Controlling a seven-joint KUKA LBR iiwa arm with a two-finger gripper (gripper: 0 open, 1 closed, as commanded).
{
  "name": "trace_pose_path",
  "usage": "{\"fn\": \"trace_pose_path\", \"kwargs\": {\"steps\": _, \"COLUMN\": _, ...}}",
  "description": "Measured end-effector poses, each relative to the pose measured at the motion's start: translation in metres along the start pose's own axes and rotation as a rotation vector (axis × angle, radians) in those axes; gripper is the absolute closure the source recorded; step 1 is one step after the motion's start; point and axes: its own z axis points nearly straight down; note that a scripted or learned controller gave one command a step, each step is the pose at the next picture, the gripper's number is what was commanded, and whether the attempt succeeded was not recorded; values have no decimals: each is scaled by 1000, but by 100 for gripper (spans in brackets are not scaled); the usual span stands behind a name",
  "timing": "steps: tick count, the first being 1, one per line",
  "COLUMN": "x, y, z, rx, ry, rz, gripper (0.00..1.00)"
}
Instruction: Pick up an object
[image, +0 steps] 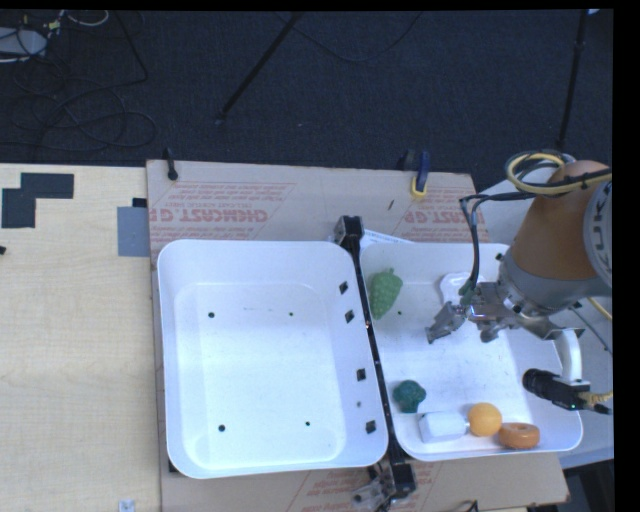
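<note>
A: Report the items nearest the camera, along the near wall of the right bin (560, 440).

B: Four items sit there. An orange ring-shaped piece (519, 435) lies at roughly 5 o'clock in the bin. An orange ball (485, 419) touches it on the 9 o'clock side. A small white block (442, 427) lies just beside the ball, further toward 9 o'clock. A dark teal lump (408, 395) sits near the block, at about 10 o'clock from it, close to the divider between the bins.

A: Any other contents?

B: A pale green crumpled object (384, 290) rests at about 11 o'clock in the right bin, against the divider wall. The left bin (170, 300) shows a white floor with a few small dark dots.

A: State the arm pose.

B: The arm (560, 235) enters from 3 o'clock. The orange band is above the wrist, and cables loop over its top. The wrist points toward 9 o'clock and slightly down, over the centre of the right bin.

A: State the gripper condition.

B: The gripper (452, 320) sits near the bin centre, well apart from the items along the near wall and at about 4 o'clock from the green object, not touching it. Its dark fingers appear spread a little, with white bin floor visible around them. Nothing is visible between them.

A: Surroundings?

B: Both bins rest on a cardboard sheet (250, 200) on a light wooden bench (70, 330).
</note>
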Motion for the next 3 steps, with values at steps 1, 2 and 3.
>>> {"fn": "trace_pose_path", "kwargs": {"steps": 1, "x": -5, "y": 1, "z": -6, "rx": -8, "ry": -6, "rz": 7, "gripper": 0}}
{"fn": "trace_pose_path", "kwargs": {"steps": 2, "x": 48, "y": 36, "z": 77, "rx": -9, "ry": -6, "rz": 2, "gripper": 0}}
{"fn": "trace_pose_path", "kwargs": {"steps": 3, "x": -12, "y": 23, "z": 19, "rx": -13, "ry": -10, "rz": 11, "gripper": 0}}
